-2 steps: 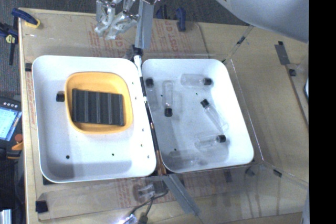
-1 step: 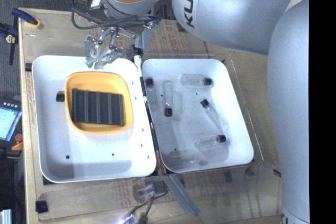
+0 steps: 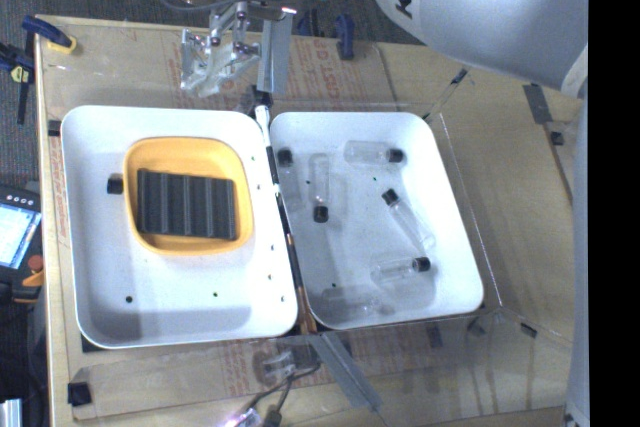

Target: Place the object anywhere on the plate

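- Plate (image 3: 190, 155): yellow, in the left bin (image 3: 90, 295), holding a dark ribbed block (image 3: 188, 205); below and left of the fingers.
- Gripper (image 3: 232, 50): above both bins' far edge; whether the fingers are parted or gripping anything, I cannot tell.
- Vials (image 3: 405, 215): clear, black-capped, scattered in the right bin (image 3: 455, 265), below and right of the fingers.

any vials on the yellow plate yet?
No. The yellow plate in the left bin carries a dark ridged insert; the clear vials lie in the right bin.
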`<act>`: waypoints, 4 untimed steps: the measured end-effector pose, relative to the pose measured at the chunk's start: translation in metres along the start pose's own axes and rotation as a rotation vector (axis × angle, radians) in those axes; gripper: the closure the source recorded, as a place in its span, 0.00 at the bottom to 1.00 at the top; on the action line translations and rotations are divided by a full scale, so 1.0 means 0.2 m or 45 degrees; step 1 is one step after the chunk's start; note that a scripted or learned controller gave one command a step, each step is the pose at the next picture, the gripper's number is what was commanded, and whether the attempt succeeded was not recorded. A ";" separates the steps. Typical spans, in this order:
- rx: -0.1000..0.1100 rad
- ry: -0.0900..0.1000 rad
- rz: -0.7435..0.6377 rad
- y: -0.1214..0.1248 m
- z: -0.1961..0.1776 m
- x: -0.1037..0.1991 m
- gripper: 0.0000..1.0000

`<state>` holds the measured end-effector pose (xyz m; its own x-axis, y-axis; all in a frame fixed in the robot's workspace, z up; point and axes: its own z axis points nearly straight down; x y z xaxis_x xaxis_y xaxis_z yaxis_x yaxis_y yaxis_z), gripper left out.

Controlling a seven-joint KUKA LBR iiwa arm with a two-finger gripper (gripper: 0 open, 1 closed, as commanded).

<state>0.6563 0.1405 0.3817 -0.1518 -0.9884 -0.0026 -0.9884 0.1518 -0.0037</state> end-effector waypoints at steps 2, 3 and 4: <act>-0.008 0.002 -0.314 0.08 0.66 -0.05 0.00; -0.004 0.002 -0.167 0.37 0.50 -0.05 0.00; -0.003 0.001 -0.174 0.37 0.45 -0.06 1.00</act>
